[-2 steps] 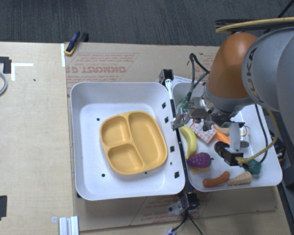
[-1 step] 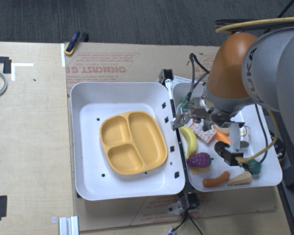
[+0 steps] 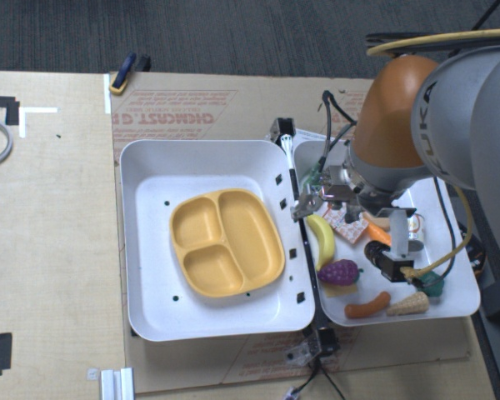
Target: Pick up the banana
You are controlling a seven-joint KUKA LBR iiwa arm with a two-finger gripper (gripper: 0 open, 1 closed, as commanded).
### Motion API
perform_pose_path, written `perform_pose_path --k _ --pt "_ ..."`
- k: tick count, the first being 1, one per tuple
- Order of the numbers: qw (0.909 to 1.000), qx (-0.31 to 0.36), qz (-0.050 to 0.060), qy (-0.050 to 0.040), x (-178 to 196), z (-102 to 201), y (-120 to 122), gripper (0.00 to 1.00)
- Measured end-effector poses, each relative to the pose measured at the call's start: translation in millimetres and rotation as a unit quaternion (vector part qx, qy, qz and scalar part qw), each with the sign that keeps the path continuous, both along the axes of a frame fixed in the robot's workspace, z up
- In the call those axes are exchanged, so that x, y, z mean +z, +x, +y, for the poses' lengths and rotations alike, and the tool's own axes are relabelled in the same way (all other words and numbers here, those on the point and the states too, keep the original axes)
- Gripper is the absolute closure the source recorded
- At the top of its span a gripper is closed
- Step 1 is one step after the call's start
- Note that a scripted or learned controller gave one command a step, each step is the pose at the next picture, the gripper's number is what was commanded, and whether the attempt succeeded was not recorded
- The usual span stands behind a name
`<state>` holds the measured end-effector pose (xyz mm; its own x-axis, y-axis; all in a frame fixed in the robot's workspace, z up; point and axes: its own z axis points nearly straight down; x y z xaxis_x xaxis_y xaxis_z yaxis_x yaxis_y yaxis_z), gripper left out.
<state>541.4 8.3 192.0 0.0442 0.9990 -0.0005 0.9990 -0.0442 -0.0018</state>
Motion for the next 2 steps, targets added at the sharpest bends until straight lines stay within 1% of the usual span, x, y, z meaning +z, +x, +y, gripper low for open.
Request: perform_pose_path --k 2 --pt "1.0 0.0 0.0 0.0 0.0 0.0 0.0 0.0"
